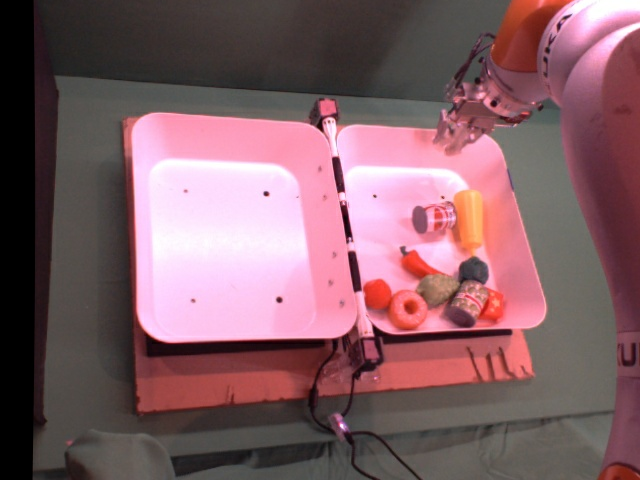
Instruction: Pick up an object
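My gripper (452, 140) hangs over the far right corner of the right bin (520, 238), fingers apart with nothing between them. Below it, in that bin, a small red-and-white can (433, 218) lies on its side beside a yellow bottle (469, 219). Nearer the front edge lie a red chili pepper (421, 264), a dark blue lump (474, 268), a green lumpy object (437, 289), a second can (466, 303), a red tomato-like ball (377, 293), an orange ring (407, 310) and a small red piece (493, 306).
The left bin (150, 218) sits beside the right one, split by a black-and-white divider bar (344, 208). Both rest on a brown board (230, 373). A cable (345, 423) runs off the front. The arm (590, 118) fills the right side.
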`<action>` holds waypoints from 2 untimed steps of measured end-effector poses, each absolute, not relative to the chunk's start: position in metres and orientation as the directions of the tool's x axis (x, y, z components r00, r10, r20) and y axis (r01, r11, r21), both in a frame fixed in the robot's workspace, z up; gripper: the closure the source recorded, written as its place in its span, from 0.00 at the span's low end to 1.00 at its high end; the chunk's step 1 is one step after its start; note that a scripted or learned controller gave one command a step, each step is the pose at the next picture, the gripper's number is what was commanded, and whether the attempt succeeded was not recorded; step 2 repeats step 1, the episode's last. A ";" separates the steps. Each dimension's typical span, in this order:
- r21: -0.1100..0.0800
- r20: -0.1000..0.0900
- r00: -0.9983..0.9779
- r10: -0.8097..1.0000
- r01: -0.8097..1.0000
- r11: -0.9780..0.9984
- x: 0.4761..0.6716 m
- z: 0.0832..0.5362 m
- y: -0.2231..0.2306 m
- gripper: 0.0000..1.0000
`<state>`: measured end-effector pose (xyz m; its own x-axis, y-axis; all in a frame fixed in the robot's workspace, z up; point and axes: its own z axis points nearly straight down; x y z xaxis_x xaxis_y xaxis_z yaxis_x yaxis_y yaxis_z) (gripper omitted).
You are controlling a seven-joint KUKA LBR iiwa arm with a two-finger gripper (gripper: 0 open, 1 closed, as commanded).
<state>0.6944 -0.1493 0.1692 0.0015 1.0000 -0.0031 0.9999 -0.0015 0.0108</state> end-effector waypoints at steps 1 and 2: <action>0.013 -0.004 0.001 1.000 1.000 -0.001 0.695 0.219 -0.144 1.00; 0.013 -0.004 0.001 1.000 1.000 -0.001 0.695 0.219 -0.144 1.00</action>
